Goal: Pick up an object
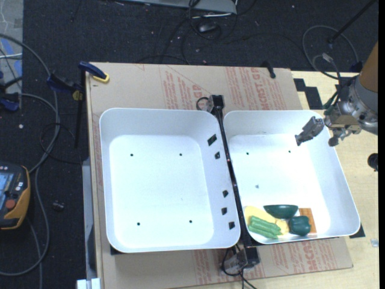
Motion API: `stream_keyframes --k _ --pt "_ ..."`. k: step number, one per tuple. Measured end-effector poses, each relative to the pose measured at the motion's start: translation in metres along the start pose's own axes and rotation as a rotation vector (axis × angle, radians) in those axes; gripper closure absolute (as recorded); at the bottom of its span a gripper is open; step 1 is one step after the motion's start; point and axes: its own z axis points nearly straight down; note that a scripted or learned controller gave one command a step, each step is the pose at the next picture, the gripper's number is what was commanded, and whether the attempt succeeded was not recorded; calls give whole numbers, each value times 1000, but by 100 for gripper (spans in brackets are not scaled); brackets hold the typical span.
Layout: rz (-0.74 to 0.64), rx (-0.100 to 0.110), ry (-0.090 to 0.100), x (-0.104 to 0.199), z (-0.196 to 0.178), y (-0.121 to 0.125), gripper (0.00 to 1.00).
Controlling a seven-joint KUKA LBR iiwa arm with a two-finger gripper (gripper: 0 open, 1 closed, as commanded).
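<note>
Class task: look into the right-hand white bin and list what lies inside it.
In the right bin, at its near edge: a dark green bowl, a ridged green piece, a teal lump, a yellow piece, an orange piece. The last two are partly covered.

Even, fairly bright overhead light falls on the bench, and the two white bins (162, 185) are the brightest areas, nearly washed out on their floors with little surface detail. Shadows are soft and faint, lying just inside the bin walls. The dark floor (48, 29) at the far and left sides stays dim and grainy. The picture is slightly soft overall, and the arm (367, 95) at the right edge looks blurred
</note>
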Motion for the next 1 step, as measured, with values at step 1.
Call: stream_keyframes --k 1 --pt "0 0 0 0 -10 0 100"
